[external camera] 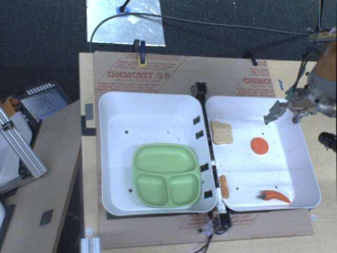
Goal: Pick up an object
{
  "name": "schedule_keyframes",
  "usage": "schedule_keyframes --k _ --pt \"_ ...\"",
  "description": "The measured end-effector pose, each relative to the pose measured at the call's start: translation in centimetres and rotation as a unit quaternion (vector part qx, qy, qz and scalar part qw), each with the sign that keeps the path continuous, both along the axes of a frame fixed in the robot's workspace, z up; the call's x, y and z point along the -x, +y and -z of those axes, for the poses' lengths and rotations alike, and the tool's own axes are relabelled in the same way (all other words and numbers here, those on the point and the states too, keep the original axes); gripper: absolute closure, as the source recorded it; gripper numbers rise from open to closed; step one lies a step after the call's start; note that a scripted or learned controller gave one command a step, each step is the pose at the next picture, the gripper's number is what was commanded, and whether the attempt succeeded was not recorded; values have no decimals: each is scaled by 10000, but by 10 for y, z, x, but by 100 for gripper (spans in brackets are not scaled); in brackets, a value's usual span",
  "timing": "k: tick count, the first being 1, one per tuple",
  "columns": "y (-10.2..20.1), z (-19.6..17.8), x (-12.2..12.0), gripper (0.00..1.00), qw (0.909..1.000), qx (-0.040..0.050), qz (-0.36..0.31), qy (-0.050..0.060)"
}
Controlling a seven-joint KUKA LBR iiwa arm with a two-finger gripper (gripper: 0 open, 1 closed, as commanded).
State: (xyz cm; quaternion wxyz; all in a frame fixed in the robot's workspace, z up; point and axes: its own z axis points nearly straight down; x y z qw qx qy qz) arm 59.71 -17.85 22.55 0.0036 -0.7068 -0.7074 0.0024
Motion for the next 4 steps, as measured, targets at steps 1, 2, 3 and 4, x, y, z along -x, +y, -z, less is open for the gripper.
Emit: schedule_keyframes --k 1,2,3,4 --pt "0 -6 -2 0 10000 11 -12 -49" --pt "1 57 -4 0 10000 6 -5 -28" --pt "4 99 -4 0 10000 8 -4 -36" --pt "5 143 -4 0 10000 6 -4 -32"
